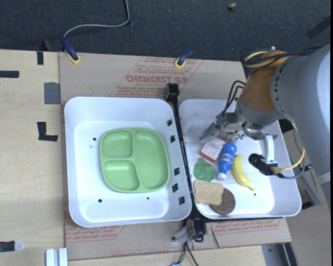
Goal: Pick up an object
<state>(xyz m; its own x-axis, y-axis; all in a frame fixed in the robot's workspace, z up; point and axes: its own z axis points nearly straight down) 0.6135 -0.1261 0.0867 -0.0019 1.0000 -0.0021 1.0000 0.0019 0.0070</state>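
Hovering over the right bin (277,201), the arm is reaching in from the right with its end effector (226,127) low above the upper part of the pile. The wrist is hiding the tips, so whether it is spread or closed can't be told, and nothing is visibly held. It is sitting just above the red-and-white packet (213,148) and the cap end of the blue bottle (227,158); touching or not is unclear.

All the candidate objects are lying in the right bin, clustered toward its left and lower part. The packet is lying next to the divider between the bins, with the bottle just beside it on its right, lying down. The banana (242,173) is lying right of the bottle, close alongside it. The green leafy piece (204,170) is sitting below the packet. The bread slice (208,192) is lying at the bottom, overlapping the brown round cookie-like piece (226,201).

Handling guess: the bottle is looking light, rigid and smooth, likely to roll or slip, so it should be gripped across the body near the middle. The packet is looking flat and thin, hard to pinch from above. The banana is looking like a stiff toy, best taken across its mid-curve. The bread is looking flat, so an edge grip is needed.

The left bin (80,148) is holding a green divided plate (135,159), well apart from the end effector. Both bins are resting on cardboard (150,79) on the tabletop (19,165).
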